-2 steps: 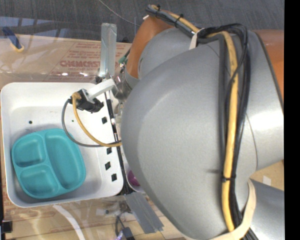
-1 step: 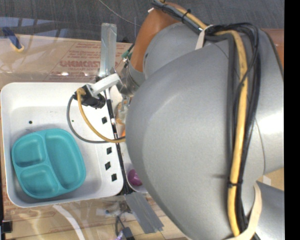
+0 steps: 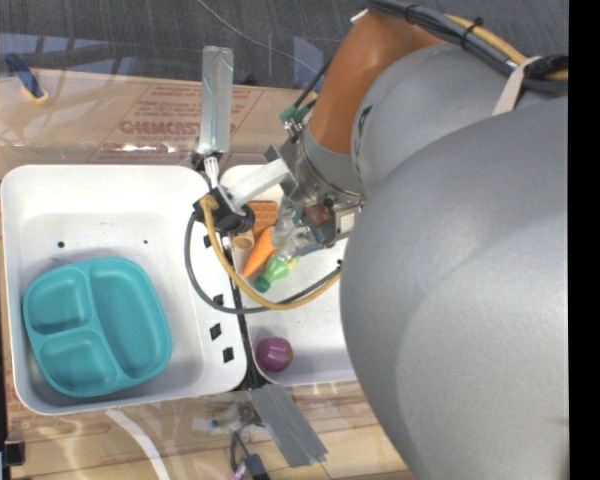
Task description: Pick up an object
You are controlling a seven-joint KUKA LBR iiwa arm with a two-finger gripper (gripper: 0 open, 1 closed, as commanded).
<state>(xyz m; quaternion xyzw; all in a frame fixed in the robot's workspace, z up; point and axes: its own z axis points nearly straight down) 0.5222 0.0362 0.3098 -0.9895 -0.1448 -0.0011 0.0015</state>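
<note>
My gripper [image 3: 288, 240] hangs low in the right bin [image 3: 315, 366], at the bin's left side. Right beside it lies an orange toy carrot [image 3: 258, 256] with a green end [image 3: 264, 281], slanting down to the right. The carrot touches or sits just under the gripper's tip; I cannot tell whether it is gripped. A small purple object [image 3: 273, 352] rests near the bin's front left corner, apart from the gripper. A tan cylinder [image 3: 243, 240] lies just left of the carrot.
The left bin [image 3: 100, 193] bears a teal divided plate [image 3: 95, 325] at its front left. The grey arm covers most of the right bin. A yellow and black cable [image 3: 220, 263] loops over the wall between the bins.
</note>
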